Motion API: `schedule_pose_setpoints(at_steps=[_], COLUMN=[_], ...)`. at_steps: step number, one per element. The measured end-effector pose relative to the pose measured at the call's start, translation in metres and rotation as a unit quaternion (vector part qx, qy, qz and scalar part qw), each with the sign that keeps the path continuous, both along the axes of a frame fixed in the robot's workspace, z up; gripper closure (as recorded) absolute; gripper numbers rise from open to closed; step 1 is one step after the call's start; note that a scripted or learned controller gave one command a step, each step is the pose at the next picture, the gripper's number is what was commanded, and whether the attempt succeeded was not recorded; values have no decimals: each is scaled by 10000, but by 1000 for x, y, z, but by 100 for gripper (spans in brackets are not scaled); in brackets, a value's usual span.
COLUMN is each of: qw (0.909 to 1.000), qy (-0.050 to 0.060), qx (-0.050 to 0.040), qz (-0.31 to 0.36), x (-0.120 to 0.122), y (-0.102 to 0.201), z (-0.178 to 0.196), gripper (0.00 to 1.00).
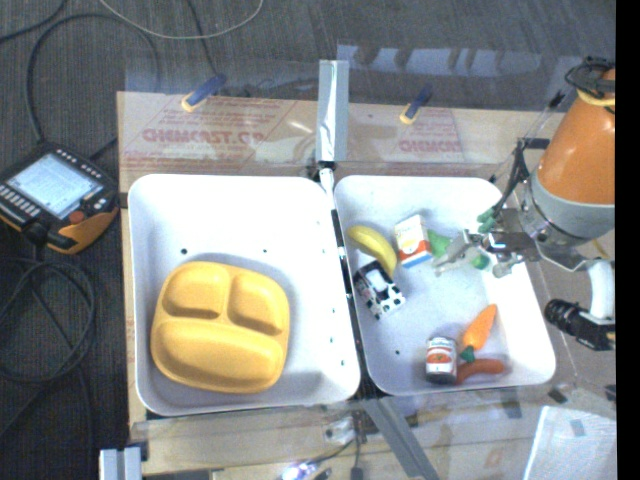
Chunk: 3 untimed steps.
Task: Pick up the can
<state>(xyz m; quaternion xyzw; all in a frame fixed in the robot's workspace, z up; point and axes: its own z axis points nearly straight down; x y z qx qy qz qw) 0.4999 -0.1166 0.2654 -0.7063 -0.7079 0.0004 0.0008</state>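
While the grey arm (578, 183) with its orange band reaches in from the right over the right bin (520, 313), the claw (462, 253) hangs above that bin's upper middle, its two thin fingers (447, 261) standing a little apart with nothing visible between them. The can (440, 359) (small, with a red and white label) stands upright well below the claw and slightly to its left, near the bin's front wall, apart from the claw. Just right of the can lie a red sausage-like toy (483, 369) and an orange carrot (480, 327), the carrot slanting up toward the claw's right side. Just left of the claw sits a small white and orange carton (411, 239) with a green piece (441, 244) beside it, nearly under the fingertips. Further left lies a yellow banana (372, 245), and below it a black and white toy (379, 289). Far to the claw's left, the left bin (150, 208) holds a yellow divided tray (222, 325). Both bins rest side by side on the counter (250, 138).
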Motion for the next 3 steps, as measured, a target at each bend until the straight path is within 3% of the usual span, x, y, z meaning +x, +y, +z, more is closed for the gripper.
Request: schedule_pose_setpoints(at_steps=[1, 2, 3], qw=[9939, 9897, 9933], qy=[7, -10, -134], qx=[1, -1, -127], qz=[-1100, -1429, -1139], x=[-16, -3, -13], y=[-48, -64, 3], z=[-76, -170, -172], gripper=[0, 0, 0])
